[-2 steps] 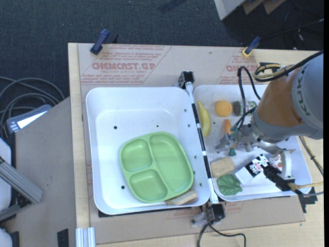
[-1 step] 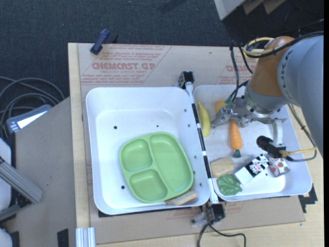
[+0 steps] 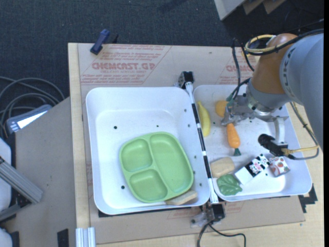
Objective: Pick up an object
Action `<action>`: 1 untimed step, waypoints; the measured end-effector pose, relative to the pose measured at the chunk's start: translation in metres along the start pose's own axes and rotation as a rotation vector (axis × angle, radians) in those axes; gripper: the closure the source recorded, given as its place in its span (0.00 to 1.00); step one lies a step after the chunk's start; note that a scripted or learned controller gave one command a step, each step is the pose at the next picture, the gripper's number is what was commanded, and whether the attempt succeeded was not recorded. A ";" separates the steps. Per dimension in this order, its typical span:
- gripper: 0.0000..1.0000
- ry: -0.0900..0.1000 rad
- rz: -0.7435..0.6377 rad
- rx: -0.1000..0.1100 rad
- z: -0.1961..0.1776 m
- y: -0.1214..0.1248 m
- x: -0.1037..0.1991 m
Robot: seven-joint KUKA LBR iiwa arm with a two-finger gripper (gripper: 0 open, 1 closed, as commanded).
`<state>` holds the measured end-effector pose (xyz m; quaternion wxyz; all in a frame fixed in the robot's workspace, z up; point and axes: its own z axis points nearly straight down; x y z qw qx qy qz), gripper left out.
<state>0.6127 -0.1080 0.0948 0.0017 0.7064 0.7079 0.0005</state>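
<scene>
Carrot [image 3: 233, 136], the small orange toy one with a green stub, lies in the right bin [image 3: 295, 138] just below the gripper [image 3: 232, 113] and looks the likeliest pick, though the task names no single object. Whether the gripper is open or closed cannot be told from this slanted view. A small orange ball [image 3: 221, 107] sits just to the gripper's left and a banana [image 3: 204, 119] lies further left along the bin wall; a slightly off descent could nudge the ball, or roll the rounded carrot away. Further below the gripper crowd a tan sponge [image 3: 222, 166], a green leafy toy [image 3: 229, 184] and small printed boxes [image 3: 267, 165]. Both bins rest on a cardboard-covered bench [image 3: 128, 66] over dark carpet [image 3: 51, 14]; the left bin [image 3: 133, 104] holds a green divided plate [image 3: 154, 166]
</scene>
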 end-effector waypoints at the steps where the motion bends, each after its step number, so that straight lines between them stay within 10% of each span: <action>1: 1.00 0.003 0.001 0.005 -0.090 -0.060 0.063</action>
